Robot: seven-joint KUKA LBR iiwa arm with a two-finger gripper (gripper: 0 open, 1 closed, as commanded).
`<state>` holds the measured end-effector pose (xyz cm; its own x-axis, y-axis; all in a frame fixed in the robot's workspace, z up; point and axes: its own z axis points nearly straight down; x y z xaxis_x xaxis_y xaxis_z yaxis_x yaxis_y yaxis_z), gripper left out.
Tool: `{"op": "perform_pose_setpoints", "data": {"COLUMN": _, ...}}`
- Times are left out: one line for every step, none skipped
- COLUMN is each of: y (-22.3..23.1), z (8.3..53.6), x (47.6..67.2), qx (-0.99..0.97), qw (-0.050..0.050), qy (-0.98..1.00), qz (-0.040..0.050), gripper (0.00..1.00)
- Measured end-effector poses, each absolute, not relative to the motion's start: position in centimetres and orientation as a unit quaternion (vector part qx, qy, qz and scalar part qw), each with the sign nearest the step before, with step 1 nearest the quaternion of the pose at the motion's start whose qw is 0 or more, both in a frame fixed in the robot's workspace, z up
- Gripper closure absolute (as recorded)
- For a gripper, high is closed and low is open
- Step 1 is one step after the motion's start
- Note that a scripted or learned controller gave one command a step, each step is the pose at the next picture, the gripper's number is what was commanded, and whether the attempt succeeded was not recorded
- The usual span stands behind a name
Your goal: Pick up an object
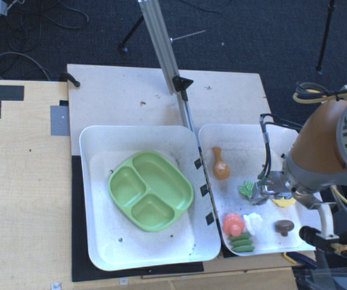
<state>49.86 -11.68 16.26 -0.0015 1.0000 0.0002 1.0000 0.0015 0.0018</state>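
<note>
Two bins side by side on the bench. Left bin (95, 222): divided plate (151, 190) sitting about mid-bin. Right bin (236, 135): toy gourd (220, 165) near the divider, leafy toy (247, 190) right of it, touching the gripper (261, 193). Toy peach (233, 224), pea pods (241, 242) and mushroom (283, 226) along the front.

The arm (324, 144) enters from the right, its orange band above the grey wrist, angled down and to the left. The gripper (259, 192) sits low at the near right, pointing left.
</note>
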Motion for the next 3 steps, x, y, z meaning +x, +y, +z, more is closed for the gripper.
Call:
{"op": "perform_pose_setpoints", "data": {"y": -11.8, "z": 22.6, "x": 49.8, "qx": 0.707, "qw": 0.002, "qy": 0.708, "qz": 0.0013, "gripper": 1.0}}
{"op": "perform_pose_setpoints", "data": {"y": -11.8, "z": 27.6, "x": 50.9, "qx": 0.707, "qw": 0.001, "qy": 0.708, "qz": 0.0008, "gripper": 1.0}}
{"op": "perform_pose_setpoints", "data": {"y": -7.2, "z": 26.3, "x": 51.0, "qx": 0.706, "qw": -0.002, "qy": 0.708, "qz": -0.0004, "gripper": 1.0}}
